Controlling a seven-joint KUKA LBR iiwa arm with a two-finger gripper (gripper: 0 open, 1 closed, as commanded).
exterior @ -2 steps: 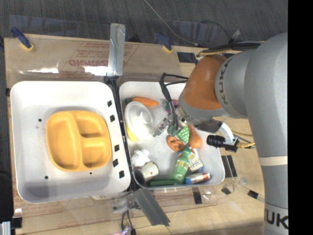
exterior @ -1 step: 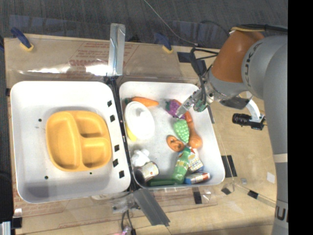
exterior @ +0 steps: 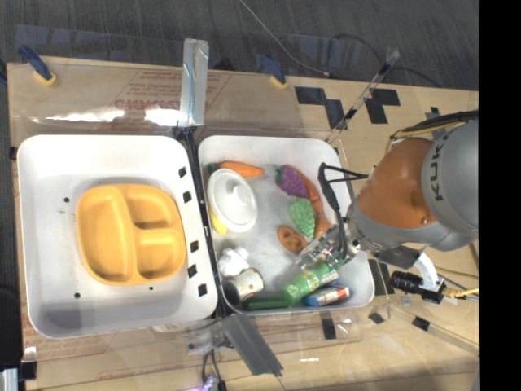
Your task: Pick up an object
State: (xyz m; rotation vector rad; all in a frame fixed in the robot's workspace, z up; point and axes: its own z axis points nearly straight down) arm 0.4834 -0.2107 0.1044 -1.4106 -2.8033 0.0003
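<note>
The right bin (exterior: 269, 149) holds a clutter of small items: a white bowl (exterior: 232, 199), an orange carrot (exterior: 242, 169), purple grapes (exterior: 291, 181), a green leafy piece (exterior: 302, 217), a brown pretzel-like piece (exterior: 289, 238), a green bottle (exterior: 311, 283), a blue and red tube (exterior: 327, 297), a dark green cucumber (exterior: 266, 304) and a small can (exterior: 246, 284). My gripper (exterior: 322, 252) reaches in from the right and hangs low over the bin's right side, just above the green bottle. Its fingertips blend into the clutter.
The left bin (exterior: 49, 243) holds a yellow divided tray (exterior: 130, 233). A white figure (exterior: 233, 260) lies beside the can. The arm's orange band (exterior: 392, 194) and grey body cover the right bin's right rim. Cables run over the bench at the right.
</note>
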